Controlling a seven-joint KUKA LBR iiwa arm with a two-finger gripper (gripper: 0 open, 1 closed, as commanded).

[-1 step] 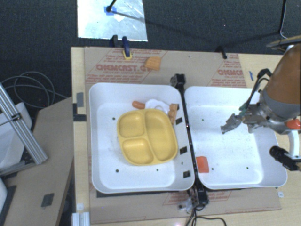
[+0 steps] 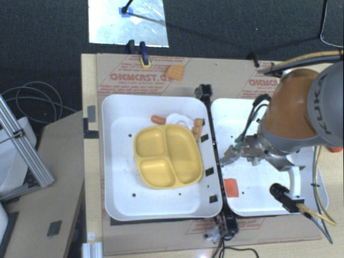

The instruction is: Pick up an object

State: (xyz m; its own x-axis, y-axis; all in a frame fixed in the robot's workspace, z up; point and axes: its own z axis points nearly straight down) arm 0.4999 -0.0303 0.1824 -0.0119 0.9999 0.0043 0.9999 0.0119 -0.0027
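The arm's orange-banded wrist [image 2: 290,109] hangs over the right bin [image 2: 258,206]. Its gripper [image 2: 229,153] points down-left near that bin's left wall, a little above and apart from a small red-orange block [image 2: 230,187] lying on the bin floor. In the left bin [image 2: 121,203] lies a yellow three-part plate [image 2: 166,156]. Along the plate's far edge sit an orange sausage-shaped piece [image 2: 158,120], a white piece [image 2: 178,120] and a tan block [image 2: 198,128]. I see nothing held in the gripper.
A black divider [image 2: 210,144] runs between the two bins. A black part of the arm [image 2: 283,195] hangs low at the right bin's near side. A tan sponge-like piece [image 2: 174,72] and a blue-yellow clamp [image 2: 143,55] lie behind the bins.
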